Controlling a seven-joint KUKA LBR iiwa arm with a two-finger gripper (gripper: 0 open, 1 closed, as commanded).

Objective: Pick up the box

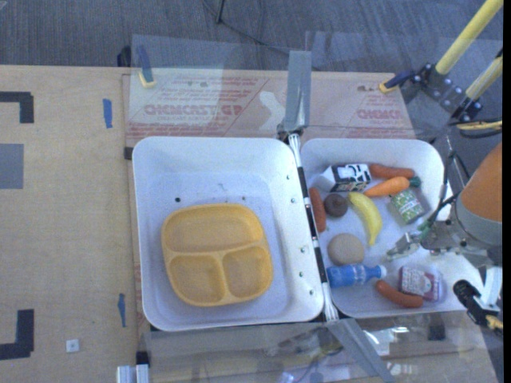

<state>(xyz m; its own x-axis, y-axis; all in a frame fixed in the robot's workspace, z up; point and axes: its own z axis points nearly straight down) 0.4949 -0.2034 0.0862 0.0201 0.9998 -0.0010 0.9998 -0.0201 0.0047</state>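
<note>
The box (pixel 350 176) is a small black and white carton lying near the back of the right bin (pixel 431 156). An orange carrot (pixel 386 187) lies right beside it and a dark round fruit (pixel 336 205) sits just in front. My gripper (pixel 403 246) hangs over the right side of the same bin, to the front right of the box and well apart from it. It sits between a green packet (pixel 406 206) and a red and white packet (pixel 418 280). Nothing is seen held in it.
The right bin also holds a banana (pixel 368 216), a brown round object (pixel 346 249), a blue bottle (pixel 354 275), sausages (pixel 398 294) and a second carrot (pixel 391 171). The left bin (pixel 152 166) holds a yellow divided tray (pixel 215 254). Yellow poles (pixel 471 30) stand at the back right.
</note>
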